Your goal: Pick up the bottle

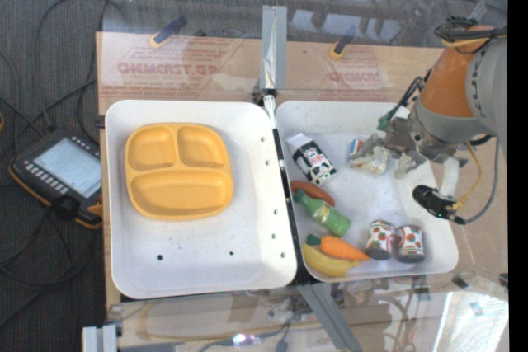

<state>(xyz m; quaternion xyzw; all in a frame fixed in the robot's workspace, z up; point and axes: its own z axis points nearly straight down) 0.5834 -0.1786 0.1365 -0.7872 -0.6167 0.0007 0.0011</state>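
Note:
The bottle (324, 215) is small and green with a yellow cap end. It lies on its side in the left part of the right bin (371, 115), between a red sausage-like piece (312, 192) and a carrot (341, 248). My gripper (391, 154) hangs over the bin's upper right, well to the right of and beyond the bottle. Its fingers stand apart, right beside a crumpled white packet (365, 157), and nothing sits between them. The grey arm with its orange band (450, 86) comes in from the right.
A black-and-white carton (313, 161) lies above the bottle. A banana (326, 263) and two small cans (395, 240) sit along the bin's near edge. The left bin (198, 260) holds a yellow divided plate (177, 171). A pendant (62, 171) lies left of the bench.

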